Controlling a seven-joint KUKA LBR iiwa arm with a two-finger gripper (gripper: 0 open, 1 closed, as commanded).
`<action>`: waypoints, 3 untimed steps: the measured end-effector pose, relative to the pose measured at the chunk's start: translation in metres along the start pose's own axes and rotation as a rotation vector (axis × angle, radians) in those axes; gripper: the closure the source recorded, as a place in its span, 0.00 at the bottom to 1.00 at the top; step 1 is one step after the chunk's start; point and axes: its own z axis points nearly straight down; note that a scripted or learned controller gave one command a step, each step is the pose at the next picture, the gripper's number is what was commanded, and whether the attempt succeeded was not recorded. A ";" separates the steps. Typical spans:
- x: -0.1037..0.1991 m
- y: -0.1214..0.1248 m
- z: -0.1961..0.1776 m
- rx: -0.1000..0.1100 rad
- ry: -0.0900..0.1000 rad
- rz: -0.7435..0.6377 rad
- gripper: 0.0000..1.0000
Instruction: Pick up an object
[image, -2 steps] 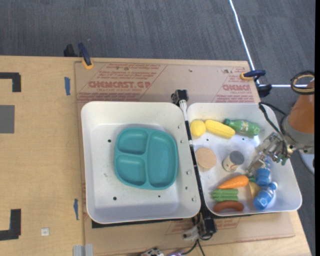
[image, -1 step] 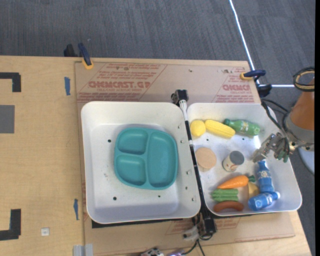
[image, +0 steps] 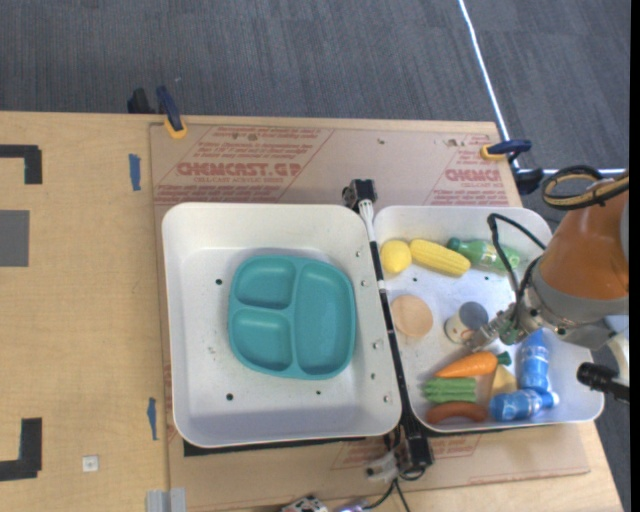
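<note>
Orange plastic toy carrot (image: 468, 365) lies in the right white bin (image: 430, 222), just below the gripper (image: 487, 333), among other toy food: a yellow plastic corn cob (image: 440, 257), a tan round disc (image: 411, 316) and two blue plastic bottles (image: 534, 362). The gripper is low in the bin, near a small grey round piece (image: 472, 316); I cannot tell if it is closed or released, and nothing is clearly grasped. I judge the step is the reach; the next move needs a descent centred on one object.
</note>
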 end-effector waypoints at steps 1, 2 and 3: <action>0.000 0.000 0.001 0.000 0.001 0.001 0.00; 0.052 -0.013 0.000 0.000 0.000 0.098 0.00; 0.050 -0.011 -0.011 -0.006 -0.007 0.100 1.00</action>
